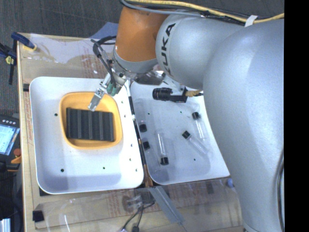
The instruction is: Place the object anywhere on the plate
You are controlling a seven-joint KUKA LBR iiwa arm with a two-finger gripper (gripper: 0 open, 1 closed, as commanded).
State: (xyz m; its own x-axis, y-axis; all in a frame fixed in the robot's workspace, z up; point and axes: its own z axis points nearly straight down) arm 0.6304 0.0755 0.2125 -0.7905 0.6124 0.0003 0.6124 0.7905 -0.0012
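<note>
Dark ribbed object already sits flat on the yellow plate in the left bin, so placing looks done, imo. Gripper hangs over the plate's top edge w/ nothing between its fingers; can't tell if they're spread or together.

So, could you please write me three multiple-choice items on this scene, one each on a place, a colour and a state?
1. Where does the dark ribbed rectangular block lie?
A. on the plate in the left bin
B. in the right bin
C. on the bare bench

2. What colour is the rounded square plate?
A. blue
B. yellow-orange
C. green

3. How do the clear plastic tubes with black caps in the right white bin lie?
A. standing upright
B. stacked in a pile
C. flat and scattered

Answers: 1 A, plate rim surrounds the block; 2 B, its rim shows yellow-orange; 3 C, they lie apart on the bin floor.
</note>
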